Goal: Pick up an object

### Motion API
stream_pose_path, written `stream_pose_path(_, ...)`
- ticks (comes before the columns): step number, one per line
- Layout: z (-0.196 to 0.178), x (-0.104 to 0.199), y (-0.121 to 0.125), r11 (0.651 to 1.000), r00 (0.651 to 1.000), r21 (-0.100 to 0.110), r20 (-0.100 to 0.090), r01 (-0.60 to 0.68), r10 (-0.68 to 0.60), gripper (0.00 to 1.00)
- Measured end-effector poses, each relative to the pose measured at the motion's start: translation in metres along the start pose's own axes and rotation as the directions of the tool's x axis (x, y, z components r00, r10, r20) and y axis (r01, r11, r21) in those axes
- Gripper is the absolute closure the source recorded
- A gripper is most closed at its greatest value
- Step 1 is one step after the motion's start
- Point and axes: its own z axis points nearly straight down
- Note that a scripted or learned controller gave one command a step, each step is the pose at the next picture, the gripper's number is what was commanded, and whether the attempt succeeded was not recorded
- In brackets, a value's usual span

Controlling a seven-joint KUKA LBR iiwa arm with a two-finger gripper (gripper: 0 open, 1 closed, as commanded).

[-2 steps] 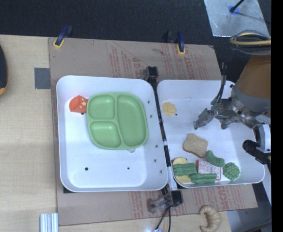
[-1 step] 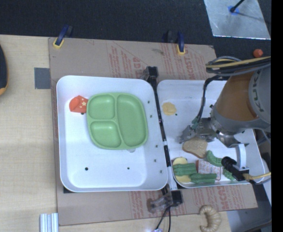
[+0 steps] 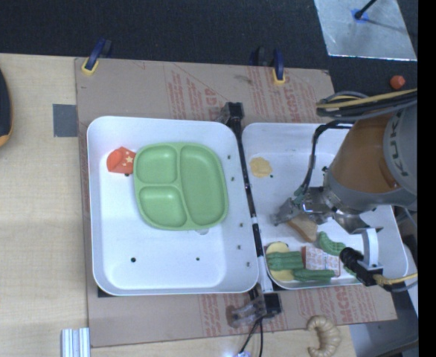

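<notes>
Gripper [image 3: 296,216] is sitting low in right bin [image 3: 277,136], beside tan piece [image 3: 304,230]; can't tell how its grip is set

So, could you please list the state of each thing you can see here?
Green tray: upright in left bin, nothing in its compartments.
Red toy: touching the tray's left edge.
Claw: low in right bin, over the tan piece.
Yellow disc: lying flat, alone.
</notes>
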Motion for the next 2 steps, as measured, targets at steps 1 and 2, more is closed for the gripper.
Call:
stream_pose_path(1, -0.016, -0.002, 0.006, 1.000, 1.000, -0.018, 0.006, 0.002, -0.002, 1.00)
stream_pose_path(2, -0.104, 0.082, 0.069, 1.000, 1.000, -0.009, -0.005, 0.011, -0.011, 1.00)
